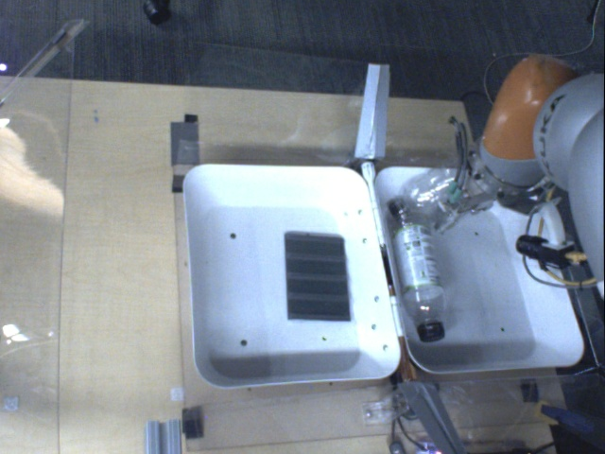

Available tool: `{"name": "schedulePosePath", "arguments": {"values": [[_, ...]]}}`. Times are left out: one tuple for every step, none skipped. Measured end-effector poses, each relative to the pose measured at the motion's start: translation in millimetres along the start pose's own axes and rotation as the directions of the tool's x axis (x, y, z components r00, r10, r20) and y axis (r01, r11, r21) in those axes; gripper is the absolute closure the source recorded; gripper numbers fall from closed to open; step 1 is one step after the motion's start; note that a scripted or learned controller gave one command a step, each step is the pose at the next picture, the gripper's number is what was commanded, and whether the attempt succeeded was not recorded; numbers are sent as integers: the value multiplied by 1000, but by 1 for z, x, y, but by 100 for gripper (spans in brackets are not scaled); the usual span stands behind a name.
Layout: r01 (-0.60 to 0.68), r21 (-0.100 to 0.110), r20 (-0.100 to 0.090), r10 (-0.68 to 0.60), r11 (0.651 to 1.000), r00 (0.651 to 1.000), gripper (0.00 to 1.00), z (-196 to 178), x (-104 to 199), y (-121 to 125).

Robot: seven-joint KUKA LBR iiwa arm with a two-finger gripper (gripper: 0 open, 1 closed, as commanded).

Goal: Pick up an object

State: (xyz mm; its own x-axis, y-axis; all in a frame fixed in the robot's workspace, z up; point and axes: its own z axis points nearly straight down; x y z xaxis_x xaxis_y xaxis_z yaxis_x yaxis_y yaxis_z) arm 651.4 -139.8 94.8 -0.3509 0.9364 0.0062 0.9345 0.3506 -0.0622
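A clear plastic bottle (pixel 418 268) with a black cap lies lengthwise along the left wall of the right bin (pixel 501 310), cap toward the front. Behind it, in that bin's back left corner, sits a crumpled piece of clear plastic (pixel 423 197). My gripper (pixel 465 195) hangs below the orange band of the arm (pixel 515 112), low over the back of the right bin and right beside the crumpled plastic. Whether it touches the plastic is not visible. A dark ribbed rectangular pad (pixel 317 275) lies flat in the middle of the left bin (pixel 217 253).
A grey metal post (pixel 372 112) stands at the back between the two bins. Black and yellow cables (pixel 553 252) hang over the right bin's right side. A black bracket (pixel 186 145) sits at the left bin's back left corner.
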Motion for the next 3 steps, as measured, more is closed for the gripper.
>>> {"name": "schedulePosePath", "arguments": {"values": [[-10,-71,10,11,997,1000,100,-77,4,17],[-10,-71,10,11,997,1000,0,-77,5,17],[66,-73,25,-64,995,998,0,-58,4,19]]}}
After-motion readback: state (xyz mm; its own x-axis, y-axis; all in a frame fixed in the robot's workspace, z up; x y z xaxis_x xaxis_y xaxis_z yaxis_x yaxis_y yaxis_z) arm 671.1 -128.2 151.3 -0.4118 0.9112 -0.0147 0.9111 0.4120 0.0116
